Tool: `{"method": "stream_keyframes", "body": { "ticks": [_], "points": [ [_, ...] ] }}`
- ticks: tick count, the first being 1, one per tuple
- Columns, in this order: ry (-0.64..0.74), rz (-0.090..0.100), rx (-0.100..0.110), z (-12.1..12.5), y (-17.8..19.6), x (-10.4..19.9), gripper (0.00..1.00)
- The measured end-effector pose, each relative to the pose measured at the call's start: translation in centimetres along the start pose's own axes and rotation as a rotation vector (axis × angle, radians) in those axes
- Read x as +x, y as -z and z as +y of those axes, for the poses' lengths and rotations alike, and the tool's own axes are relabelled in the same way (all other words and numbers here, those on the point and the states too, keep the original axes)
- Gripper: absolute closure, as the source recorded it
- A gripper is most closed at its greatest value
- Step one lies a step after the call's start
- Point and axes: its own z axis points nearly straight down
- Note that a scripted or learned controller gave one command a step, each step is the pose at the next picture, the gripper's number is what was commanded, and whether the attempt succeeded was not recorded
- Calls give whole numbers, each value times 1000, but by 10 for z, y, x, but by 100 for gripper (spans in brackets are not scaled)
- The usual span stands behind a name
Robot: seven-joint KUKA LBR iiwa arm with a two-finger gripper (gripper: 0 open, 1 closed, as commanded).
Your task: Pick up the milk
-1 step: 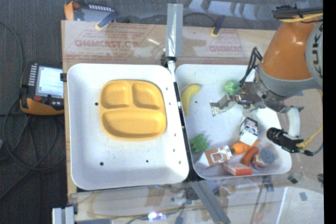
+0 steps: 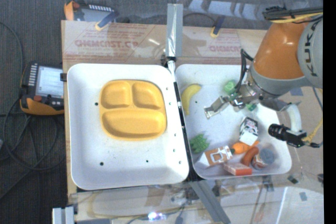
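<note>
The milk (image 2: 248, 127) is a small white carton with dark and red print. It lies in the right bin (image 2: 207, 78) toward the right side, just above a carrot (image 2: 241, 148). My gripper (image 2: 214, 109) hangs over the middle of the right bin, pointing left. It is up and to the left of the milk, with a clear gap between them. Nothing shows in it. The grey and orange arm (image 2: 281, 60) reaches in from the right.
The right bin also holds a banana (image 2: 190, 94), a green piece (image 2: 229, 86), a broccoli (image 2: 199, 142), an orange-and-white carton (image 2: 218, 155), a red box (image 2: 239, 169) and a grey-blue item (image 2: 268, 156). A yellow divided tray (image 2: 133, 108) lies in the left bin (image 2: 84, 128).
</note>
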Motion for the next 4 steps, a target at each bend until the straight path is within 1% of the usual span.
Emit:
{"method": "stream_keyframes", "body": {
  "ticks": [1, 2, 3, 4],
  "points": [
    [0, 0, 0, 0, 0, 0, 0],
    [-43, -1, -1, -10, -15, -68, 0],
    [-108, 0, 0, -37, -47, -109, 0],
    [-175, 6, -5, -28, -110, -120, 0]
  ]
}}
